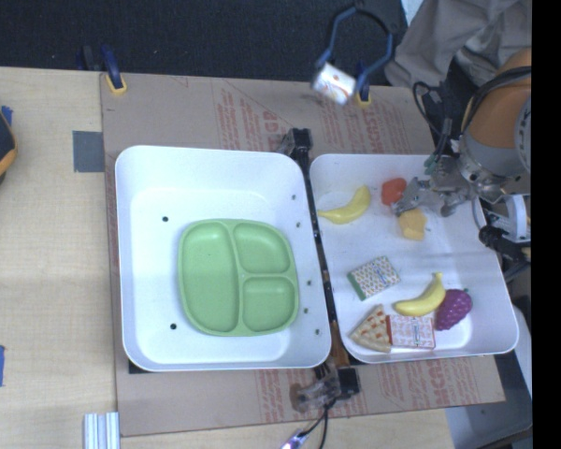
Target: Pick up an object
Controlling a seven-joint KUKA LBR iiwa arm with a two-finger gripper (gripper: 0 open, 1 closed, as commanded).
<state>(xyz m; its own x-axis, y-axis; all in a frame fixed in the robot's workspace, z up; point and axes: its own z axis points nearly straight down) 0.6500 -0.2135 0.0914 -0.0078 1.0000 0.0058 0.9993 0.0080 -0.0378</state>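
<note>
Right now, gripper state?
Gripper: cannot be told. It sits low in the right bin, between the red toy and the yellow block.

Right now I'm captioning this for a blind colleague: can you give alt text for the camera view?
The robot's hand hovers low over the right bin, beside a yellow block and a red piece; two bananas, grapes and a pizza slice lie nearby. The left bin holds a green divided plate.
</note>
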